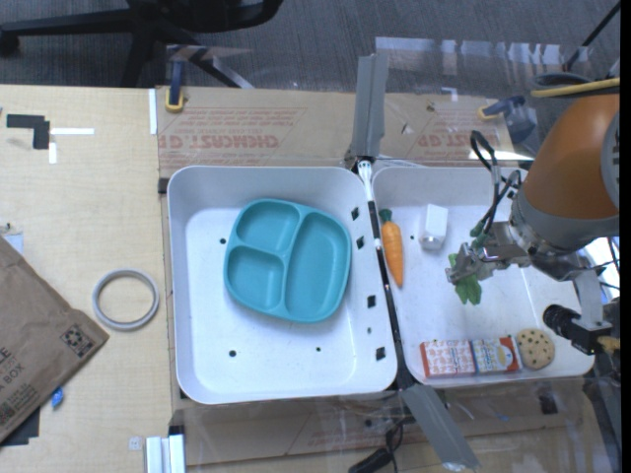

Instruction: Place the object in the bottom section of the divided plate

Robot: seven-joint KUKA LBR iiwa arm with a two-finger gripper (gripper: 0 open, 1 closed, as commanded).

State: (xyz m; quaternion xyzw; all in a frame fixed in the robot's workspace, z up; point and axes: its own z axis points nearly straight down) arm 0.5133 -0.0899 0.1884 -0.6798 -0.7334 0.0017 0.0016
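Observation:
A teal divided plate (288, 260) lies in the left bin (197, 363). It has two small sections on its left and one long section on its right. My gripper (471, 268) is over the middle of the right bin (434, 313), reaching in from the right. A green leafy object (466, 286) sits right at the gripper's tip, partly covered by it. More green (480, 230) pokes out just above the gripper. Whether the green object is held or only lies beneath cannot be made out.
In the right bin an orange carrot (393, 251) lies along the left wall and a small white block (434, 226) sits near the back. A red and white box (468, 357) and a cookie (534, 347) are at the front. A tape ring (125, 297) rests on the bench to the left.

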